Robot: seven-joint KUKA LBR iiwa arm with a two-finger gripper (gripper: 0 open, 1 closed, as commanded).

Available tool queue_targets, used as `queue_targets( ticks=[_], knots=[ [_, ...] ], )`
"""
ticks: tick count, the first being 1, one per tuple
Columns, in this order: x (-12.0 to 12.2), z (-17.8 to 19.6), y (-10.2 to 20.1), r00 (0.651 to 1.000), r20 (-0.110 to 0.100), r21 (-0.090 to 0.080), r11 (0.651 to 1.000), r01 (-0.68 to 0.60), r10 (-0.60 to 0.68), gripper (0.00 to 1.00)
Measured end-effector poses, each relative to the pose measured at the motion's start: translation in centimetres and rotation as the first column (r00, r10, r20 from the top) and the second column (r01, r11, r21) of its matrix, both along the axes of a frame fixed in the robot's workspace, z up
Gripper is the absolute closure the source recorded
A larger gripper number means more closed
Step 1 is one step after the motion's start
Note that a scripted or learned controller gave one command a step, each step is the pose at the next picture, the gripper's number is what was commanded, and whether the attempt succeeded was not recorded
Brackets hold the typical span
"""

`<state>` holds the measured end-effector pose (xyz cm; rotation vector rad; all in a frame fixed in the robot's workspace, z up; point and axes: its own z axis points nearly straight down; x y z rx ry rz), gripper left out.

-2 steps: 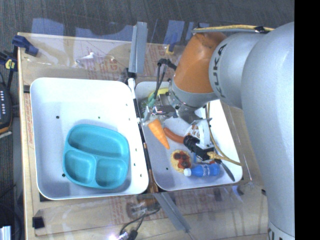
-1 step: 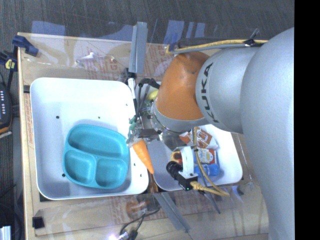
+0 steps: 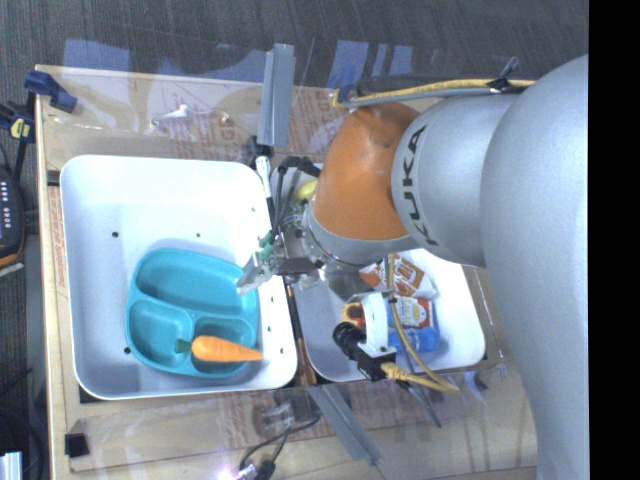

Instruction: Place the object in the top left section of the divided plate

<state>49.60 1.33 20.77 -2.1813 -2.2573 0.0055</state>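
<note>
Orange plastic carrot [image 3: 226, 350] lies in the lower compartment of the blue divided plate [image 3: 190, 283], left white bin [image 3: 100, 228], not the top-left section. Claw [image 3: 262, 265] hangs at plate's right rim; can't tell its state. Risk: it clips the rim w/ a bad approach, shoving plate.

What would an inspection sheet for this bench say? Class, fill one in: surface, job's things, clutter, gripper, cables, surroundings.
Surface: bench bearing two white bins, left bin and right bin.
Job's things: blue divided plate in the left bin; carrot lying in the plate's lower right section.
Clutter: printed packets in the right bin, partly under the arm.
Gripper: gripper over the plate's right rim; finger state cannot be judged.
Cables: yellow cable along the arm; another near the right bin's front edge.
Surroundings: dark carpet beyond the bench.
</note>
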Motion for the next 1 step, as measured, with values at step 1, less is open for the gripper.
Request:
queue_targets(
  ticks=[1],
  knots=[
    [-1.9, 5.86, -1.39, 0.913, 0.004, 0.0, 0.913, -0.409, 0.409, 0.0]
  ],
)
